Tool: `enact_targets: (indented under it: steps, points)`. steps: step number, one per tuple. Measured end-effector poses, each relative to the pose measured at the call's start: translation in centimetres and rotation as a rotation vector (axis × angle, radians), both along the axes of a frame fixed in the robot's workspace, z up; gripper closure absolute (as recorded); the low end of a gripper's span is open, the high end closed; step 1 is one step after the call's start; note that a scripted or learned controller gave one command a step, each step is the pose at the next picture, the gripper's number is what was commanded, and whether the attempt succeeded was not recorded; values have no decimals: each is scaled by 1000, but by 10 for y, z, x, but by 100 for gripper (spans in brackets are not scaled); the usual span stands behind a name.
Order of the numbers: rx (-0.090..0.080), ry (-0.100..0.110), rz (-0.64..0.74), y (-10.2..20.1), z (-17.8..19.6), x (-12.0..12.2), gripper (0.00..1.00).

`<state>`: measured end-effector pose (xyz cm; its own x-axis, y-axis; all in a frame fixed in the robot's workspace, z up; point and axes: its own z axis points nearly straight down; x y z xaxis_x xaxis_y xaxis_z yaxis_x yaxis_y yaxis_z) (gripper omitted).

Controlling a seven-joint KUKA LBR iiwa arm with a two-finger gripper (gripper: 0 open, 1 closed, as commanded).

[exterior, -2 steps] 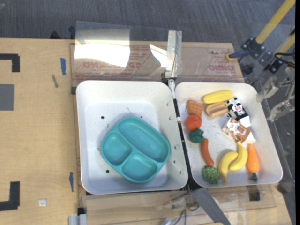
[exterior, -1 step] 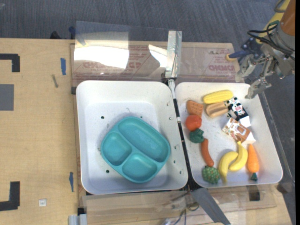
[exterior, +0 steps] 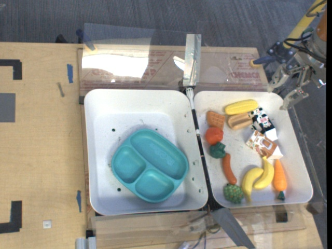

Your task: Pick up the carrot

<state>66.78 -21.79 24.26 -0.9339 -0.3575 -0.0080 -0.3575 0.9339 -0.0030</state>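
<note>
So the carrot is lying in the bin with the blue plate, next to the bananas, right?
Not quite. The carrot is next to the bananas, but it lies in the right bin, not the one with the blue plate. That plate sits alone in the left bin. The camera view shows this, with the end effector up past the right bin's far corner.

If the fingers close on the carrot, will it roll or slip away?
The carrot looks like smooth moulded plastic, so probably stiff, light and a bit slippery. Its round, tapering body may roll or squirt out if pinched near the narrow end. It lies beside the bananas near the bin wall, leaving little room.
</note>
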Motion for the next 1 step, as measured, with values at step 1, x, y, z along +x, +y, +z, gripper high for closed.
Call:
enact_targets:
  steps: [1]
  points:
    - [0, -9, -16, 49, 61, 2, 100]
